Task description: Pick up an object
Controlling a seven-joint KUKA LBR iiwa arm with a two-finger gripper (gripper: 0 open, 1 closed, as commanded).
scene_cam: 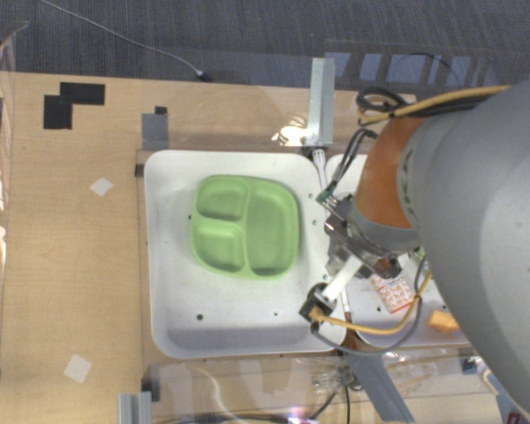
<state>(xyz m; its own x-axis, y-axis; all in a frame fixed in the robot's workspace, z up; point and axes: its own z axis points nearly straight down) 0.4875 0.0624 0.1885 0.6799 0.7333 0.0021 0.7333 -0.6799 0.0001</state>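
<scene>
You have two shallow white plastic bins side by side on the pale wooden bench point(71, 263). In the left bin point(172, 272) a light green plastic plate point(246, 226) with three compartments lies flat, hollow side up. It sits a little toward the far end of the floor and clear of all four walls. The big grey arm point(486, 228), with its orange band point(384, 184), reaches in from the right of the view and covers most of the right bin point(367, 309). Its wrist hangs over that bin's left part, near the wall next to the left bin. The gripper point(380, 268) is tucked beneath the wrist, and you cannot tell whether it is spread or pressed together, or whether anything sits in it. Just beside it, toward the near edge, a small white packet printed with a red pattern point(394, 291) lies on the right bin's floor, partly hidden by the wrist; you cannot tell whether the two touch. Further right, a small orange piece point(442, 323) shows at the edge of the arm, apart from the packet. Two black angular marks point(71, 102) lie on the bench beyond the left bin's far left corner.
</scene>
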